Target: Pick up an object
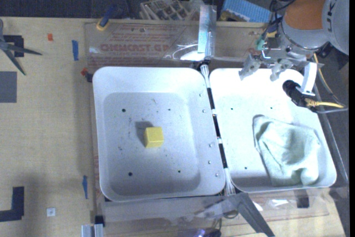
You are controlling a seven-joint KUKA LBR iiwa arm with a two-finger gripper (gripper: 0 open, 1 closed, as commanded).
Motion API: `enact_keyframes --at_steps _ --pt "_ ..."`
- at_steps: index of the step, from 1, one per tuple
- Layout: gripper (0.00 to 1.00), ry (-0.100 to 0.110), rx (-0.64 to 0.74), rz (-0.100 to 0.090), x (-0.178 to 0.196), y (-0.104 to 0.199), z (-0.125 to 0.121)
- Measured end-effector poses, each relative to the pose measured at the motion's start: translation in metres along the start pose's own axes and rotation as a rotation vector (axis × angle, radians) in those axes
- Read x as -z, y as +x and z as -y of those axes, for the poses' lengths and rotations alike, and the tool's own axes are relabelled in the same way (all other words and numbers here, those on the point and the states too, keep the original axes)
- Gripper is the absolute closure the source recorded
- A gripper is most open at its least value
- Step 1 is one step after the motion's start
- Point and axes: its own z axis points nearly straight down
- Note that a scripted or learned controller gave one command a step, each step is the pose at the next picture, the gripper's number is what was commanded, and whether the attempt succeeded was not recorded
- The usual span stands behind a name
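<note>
From above the bench, we see the grey arm's gripper (262,70) poised over the far edge of the right bin (238,164), its two fingers spread apart with nothing between them. A small yellow block (154,136) sits near the middle of the left bin (111,91), well apart from the gripper. A crumpled pale cloth (288,150) lies in the right bin's near corner.

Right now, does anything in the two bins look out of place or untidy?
Only mildly. The pale cloth lies crumpled in the right bin, bunched toward its near right corner. The yellow block sits slightly turned in the left bin. Nothing looks spilled or damaged.
</note>
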Motion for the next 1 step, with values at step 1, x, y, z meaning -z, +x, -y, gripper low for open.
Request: enact_keyframes --at_steps 1 --pt "0.0 -0.005 -0.159 0.002 0.0423 -0.0714 -0.0139"
